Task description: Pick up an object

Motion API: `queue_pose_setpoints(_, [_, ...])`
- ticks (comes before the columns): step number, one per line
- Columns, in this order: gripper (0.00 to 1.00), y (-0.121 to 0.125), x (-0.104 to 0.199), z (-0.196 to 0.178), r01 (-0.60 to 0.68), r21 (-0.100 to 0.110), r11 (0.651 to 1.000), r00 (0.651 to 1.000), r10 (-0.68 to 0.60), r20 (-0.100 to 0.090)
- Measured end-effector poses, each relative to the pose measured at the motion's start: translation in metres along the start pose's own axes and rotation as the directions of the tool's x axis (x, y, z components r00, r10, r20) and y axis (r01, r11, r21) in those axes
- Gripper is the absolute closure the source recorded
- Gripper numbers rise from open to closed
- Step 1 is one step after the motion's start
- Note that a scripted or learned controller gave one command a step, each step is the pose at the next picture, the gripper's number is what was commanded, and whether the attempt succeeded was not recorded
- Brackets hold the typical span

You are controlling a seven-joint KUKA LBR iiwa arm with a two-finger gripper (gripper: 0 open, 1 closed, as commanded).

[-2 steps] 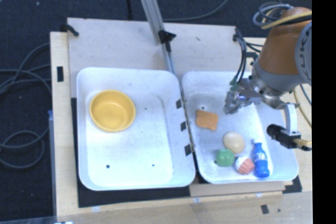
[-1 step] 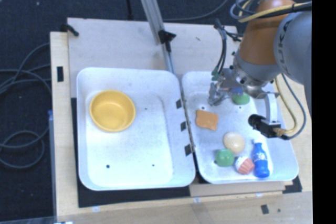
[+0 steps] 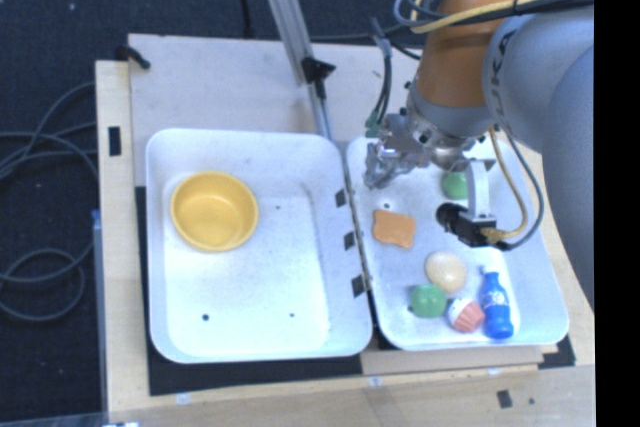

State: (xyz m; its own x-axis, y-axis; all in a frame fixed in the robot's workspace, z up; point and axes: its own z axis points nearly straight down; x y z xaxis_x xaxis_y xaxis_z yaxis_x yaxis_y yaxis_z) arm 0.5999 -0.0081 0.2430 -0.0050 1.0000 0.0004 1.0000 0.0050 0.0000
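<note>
From here the gripper (image 3: 378,170) hangs over the right bin (image 3: 535,290), at its far-left corner beside the divide; how its jaws stand, I cannot tell. The orange block (image 3: 394,228) lies just below it, apart. Nearer the front, an egg (image 3: 446,269), green ball (image 3: 428,301), red-and-white piece (image 3: 464,316) and blue bottle (image 3: 495,305) crowd together. A green thing (image 3: 455,183) sits half hidden. A yellow bowl (image 3: 214,210) rests in the left bin (image 3: 250,295).
</note>
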Motion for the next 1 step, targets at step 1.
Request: queue_pose_setpoints(1, [1.0,0.0189,0.0499,-0.0083,-0.001,0.001,1.0,1.0,0.001,0.0])
